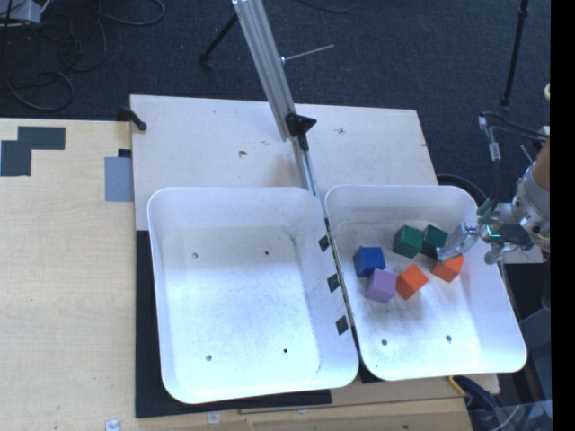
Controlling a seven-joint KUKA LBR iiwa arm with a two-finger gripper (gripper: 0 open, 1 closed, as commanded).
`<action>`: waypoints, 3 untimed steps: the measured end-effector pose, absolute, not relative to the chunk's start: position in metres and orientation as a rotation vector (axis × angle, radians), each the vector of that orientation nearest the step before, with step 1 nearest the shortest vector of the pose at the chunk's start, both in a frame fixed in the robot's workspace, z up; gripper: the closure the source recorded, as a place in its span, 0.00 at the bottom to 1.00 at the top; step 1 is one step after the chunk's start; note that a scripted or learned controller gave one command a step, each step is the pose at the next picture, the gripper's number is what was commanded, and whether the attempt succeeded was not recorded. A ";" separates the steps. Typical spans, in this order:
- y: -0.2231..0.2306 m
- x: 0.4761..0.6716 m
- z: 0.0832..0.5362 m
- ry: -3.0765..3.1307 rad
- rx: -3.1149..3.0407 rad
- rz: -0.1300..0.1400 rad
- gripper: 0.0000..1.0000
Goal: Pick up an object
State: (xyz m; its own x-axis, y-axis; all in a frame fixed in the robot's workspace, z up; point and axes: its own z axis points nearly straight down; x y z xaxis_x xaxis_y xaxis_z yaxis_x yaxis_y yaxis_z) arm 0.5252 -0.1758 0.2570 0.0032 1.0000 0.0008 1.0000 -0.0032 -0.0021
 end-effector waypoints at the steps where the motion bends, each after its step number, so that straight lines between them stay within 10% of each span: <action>1: -0.160 0.539 0.137 -2.215 -2.215 0.007 0.00; 3: -0.125 0.591 0.092 -2.224 -2.222 0.000 0.00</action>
State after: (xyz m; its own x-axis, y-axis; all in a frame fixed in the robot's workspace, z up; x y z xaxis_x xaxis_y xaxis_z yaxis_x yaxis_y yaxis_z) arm 0.5909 -0.1254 0.0915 -0.0005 1.0000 -0.0013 1.0000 0.0005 0.0017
